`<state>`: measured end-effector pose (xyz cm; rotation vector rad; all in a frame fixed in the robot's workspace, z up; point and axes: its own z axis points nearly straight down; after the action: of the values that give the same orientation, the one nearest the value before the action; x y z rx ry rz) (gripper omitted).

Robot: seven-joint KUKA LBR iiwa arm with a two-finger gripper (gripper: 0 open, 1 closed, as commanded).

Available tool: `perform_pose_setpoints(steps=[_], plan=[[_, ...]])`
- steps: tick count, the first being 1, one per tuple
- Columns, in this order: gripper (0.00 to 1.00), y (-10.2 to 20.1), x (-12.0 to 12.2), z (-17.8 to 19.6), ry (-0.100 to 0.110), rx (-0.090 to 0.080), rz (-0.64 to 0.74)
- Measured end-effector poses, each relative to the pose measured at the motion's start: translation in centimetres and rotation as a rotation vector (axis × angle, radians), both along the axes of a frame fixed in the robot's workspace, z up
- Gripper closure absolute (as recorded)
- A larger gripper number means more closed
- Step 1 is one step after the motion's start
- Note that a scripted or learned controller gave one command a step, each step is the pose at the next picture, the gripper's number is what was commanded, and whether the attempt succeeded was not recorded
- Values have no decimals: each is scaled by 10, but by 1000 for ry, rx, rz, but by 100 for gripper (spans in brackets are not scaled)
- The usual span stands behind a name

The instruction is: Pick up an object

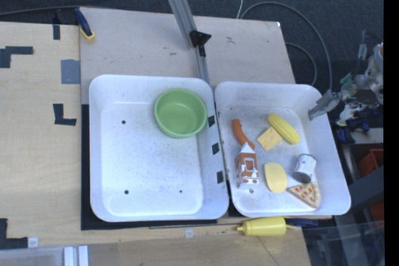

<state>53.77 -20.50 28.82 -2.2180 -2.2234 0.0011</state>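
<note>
While the gripper [323, 105] hangs at the right bin's [324, 199] right rim — I cannot tell its state — nothing shows between its tips. Just left lies a corn cob [283, 128]; a cheese wedge [269, 139] touches it — a green bowl [180, 112] sits well left.

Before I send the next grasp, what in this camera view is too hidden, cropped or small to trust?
- Pincer: at the right bin's upper right rim, small and blurred against clutter; open or shut cannot be told.
- Arm: cut off by the view's right side.
- Carton: print too small to read.
- Small can: too small to tell whether it stands or tilts.
- Yellow bottle: partly tucked under the bin's front rim.
</note>
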Motion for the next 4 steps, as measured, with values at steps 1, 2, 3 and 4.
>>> perform_pose_setpoints(steps=[1,2,3,4], plan=[[0,0,0,0,0,0,0],[0,9,2,-61,6,1,0],[0,18,2,-122,7,2,0],[0,20,-2,-166,5,1,-1]])
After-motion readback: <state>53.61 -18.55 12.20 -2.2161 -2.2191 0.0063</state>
